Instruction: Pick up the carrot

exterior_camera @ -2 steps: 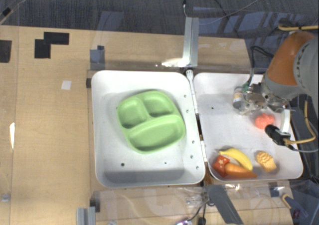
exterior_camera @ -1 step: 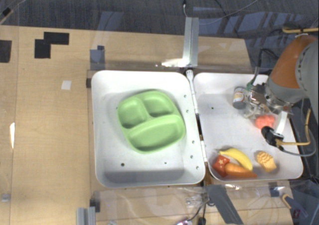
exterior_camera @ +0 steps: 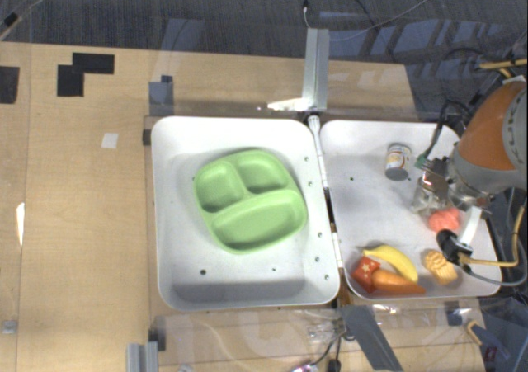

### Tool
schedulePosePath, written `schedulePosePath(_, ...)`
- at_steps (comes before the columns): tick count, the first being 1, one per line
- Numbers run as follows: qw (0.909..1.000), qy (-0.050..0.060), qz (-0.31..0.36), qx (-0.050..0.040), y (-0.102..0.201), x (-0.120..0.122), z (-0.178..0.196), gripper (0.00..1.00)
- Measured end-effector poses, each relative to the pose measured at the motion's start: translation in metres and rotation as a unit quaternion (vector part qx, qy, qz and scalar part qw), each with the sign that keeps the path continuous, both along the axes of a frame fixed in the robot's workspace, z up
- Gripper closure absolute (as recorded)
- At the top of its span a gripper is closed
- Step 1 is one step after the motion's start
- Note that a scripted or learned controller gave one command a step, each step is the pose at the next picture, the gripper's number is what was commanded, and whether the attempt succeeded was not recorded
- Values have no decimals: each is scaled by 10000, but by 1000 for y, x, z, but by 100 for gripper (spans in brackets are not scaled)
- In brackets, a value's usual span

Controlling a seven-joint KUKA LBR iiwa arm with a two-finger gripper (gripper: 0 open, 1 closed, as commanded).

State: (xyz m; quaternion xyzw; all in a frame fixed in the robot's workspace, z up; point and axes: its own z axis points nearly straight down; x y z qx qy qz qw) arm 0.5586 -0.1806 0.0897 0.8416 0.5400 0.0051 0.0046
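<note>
- Your gripper (exterior_camera: 436,189) hangs over the right bin (exterior_camera: 363,156), just above a pink-red lump (exterior_camera: 445,218) that lies close beneath it; whether it is spread or pressed together you cannot tell from this slant, and nothing shows pinched in it.
- The carrot (exterior_camera: 396,283) lies at the near edge of that same bin, toward the camera and to the left of the gripper, well apart from it.
- Take care on the approach: the carrot sits touching a banana (exterior_camera: 394,261) on its far side and a red tomato-like piece (exterior_camera: 365,268) at its left end. You likely want to come down on the carrot's bare right half, straddling it across its width, so the banana is not caught too.
- A yellow-brown piece (exterior_camera: 440,267) lies just right of the carrot, and a small tin can (exterior_camera: 398,162) stands well beyond it.
- The bin wall runs close along the carrot, leaving little room there.
- Left of the carrot's bin, the other bin (exterior_camera: 177,197) holds a green divided plate (exterior_camera: 250,199); pale wooden bench (exterior_camera: 74,222) surrounds both.
</note>
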Motion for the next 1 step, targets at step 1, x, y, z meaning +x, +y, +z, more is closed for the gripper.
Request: schedulePosePath(1,9585,55,2849,-9,-12,-26,24,100)
